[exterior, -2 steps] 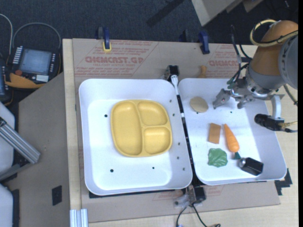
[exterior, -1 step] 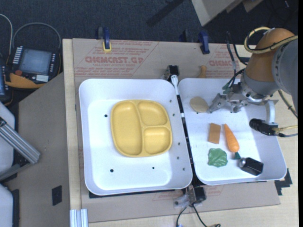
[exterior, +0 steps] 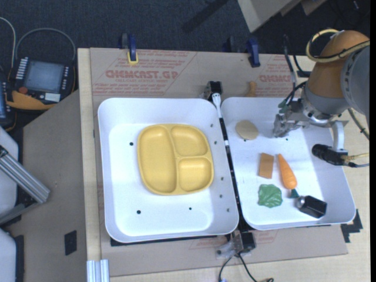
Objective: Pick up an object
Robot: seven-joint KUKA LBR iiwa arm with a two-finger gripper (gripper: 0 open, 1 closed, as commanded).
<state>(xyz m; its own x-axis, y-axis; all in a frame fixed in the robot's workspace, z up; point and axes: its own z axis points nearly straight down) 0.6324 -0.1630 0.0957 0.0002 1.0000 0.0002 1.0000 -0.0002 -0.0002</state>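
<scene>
The gripper (exterior: pixel 284 125) is hovering beside the tan cookie (exterior: pixel 247 130) in the right bin (exterior: pixel 335 184), carrying nothing visible, its spread unclear, needing to descend squarely.

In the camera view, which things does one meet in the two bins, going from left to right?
Yellow divided plate → beige round piece → tan block → carrot → black object. The green piece overlaps the block and carrot in this order, so it is left out.
</scene>
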